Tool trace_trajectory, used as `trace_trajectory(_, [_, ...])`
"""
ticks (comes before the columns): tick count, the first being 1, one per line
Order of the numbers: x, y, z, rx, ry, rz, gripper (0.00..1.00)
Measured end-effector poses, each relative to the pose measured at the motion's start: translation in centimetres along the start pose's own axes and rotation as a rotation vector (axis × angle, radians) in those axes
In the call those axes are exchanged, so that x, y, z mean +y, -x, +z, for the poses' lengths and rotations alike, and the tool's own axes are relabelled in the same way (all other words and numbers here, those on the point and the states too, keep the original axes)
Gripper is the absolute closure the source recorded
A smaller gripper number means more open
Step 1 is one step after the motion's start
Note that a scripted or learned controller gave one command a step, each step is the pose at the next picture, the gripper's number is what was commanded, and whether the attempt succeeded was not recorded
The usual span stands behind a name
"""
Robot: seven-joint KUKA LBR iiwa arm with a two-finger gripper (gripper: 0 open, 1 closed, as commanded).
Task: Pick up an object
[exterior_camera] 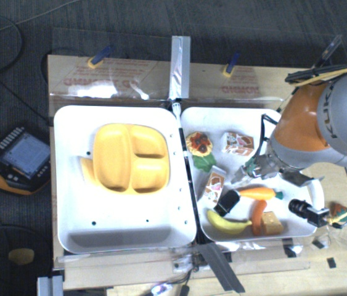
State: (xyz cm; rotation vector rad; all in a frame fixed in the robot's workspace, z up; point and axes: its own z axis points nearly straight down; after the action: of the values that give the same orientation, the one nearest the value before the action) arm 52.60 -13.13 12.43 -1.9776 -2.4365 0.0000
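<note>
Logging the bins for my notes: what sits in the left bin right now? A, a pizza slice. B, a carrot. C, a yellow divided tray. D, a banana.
C: the yellow divided tray lies in the left bin, while the banana and carrot lie in the right bin.

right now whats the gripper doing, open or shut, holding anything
gripper: low in the right bin, above the carrot; open or shut cannot be told, nothing seen held.
</note>
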Motion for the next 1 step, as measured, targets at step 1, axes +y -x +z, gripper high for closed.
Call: trace_trajectory(1, [4.85,-1.74,-9.17,-0.006,0.000,0.214,1.00])
